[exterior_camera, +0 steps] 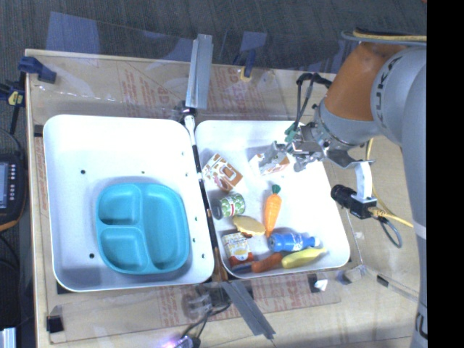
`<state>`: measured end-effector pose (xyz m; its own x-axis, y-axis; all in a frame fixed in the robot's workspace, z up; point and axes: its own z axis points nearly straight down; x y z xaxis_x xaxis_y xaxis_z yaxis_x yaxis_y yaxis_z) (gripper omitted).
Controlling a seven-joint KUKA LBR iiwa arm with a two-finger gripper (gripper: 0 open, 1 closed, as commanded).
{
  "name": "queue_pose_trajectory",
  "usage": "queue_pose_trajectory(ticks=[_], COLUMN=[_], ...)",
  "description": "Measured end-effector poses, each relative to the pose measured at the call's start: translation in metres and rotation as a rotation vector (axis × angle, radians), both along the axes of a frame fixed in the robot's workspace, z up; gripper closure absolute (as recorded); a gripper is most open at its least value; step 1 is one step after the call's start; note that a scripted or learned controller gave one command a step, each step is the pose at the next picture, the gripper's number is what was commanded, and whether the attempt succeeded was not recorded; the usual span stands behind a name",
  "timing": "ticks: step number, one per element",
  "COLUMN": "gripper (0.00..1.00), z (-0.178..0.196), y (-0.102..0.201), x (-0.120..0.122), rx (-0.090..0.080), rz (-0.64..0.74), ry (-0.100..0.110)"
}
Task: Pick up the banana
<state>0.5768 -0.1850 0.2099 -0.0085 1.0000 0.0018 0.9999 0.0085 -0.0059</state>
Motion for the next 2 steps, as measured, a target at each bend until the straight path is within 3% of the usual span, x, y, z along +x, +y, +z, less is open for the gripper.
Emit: queue_pose_trajectory(ticks=[1,2], gripper=[0.0,0.0], z=[-0.086,-0.111], y=[0.02,0.063], x=[-0.036,-0.096], rx=[-0.006,-0.005], rz=[0.003,-0.029], ry=[-0.031,-0.02])
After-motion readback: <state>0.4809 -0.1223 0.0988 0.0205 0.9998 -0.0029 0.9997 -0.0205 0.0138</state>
